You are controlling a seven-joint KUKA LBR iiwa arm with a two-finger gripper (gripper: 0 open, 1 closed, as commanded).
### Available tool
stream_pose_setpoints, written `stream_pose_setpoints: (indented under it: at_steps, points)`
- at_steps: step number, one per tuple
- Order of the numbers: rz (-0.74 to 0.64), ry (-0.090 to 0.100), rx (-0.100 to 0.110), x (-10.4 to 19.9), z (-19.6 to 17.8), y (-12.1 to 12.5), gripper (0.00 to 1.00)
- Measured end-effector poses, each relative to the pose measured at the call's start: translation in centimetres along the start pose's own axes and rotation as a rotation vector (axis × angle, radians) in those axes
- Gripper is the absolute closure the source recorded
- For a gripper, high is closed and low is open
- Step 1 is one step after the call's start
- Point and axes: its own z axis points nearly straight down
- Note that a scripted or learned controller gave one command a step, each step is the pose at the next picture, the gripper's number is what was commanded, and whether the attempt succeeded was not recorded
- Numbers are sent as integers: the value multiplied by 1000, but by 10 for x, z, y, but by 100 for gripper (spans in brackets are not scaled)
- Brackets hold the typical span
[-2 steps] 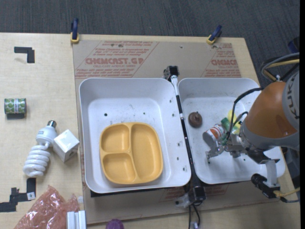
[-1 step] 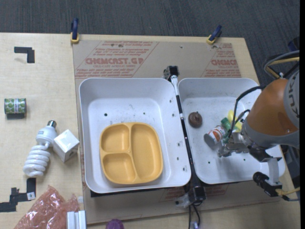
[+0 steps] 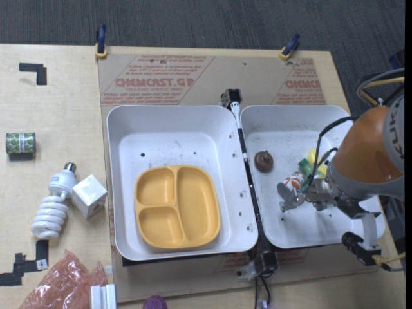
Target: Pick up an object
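Toys in the right bin (image 3: 277, 237) are the likely pick: the gripper (image 3: 290, 197) hangs low over that bin's floor, seemingly lined up for a grab, though I cannot tell how it is set. Just beside it lies a small white-and-orange piece (image 3: 293, 182), then yellow-green bits (image 3: 313, 163); a brown knob-shaped toy (image 3: 262, 161) sits apart
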Motion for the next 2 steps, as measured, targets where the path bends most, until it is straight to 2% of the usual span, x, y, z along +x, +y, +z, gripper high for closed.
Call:
stream_pose_setpoints:
  at_steps: [1,2]
  points:
    - [-2,1,1,20,10,-1,0]
    - [-1,0,-2,19,0,1,100]
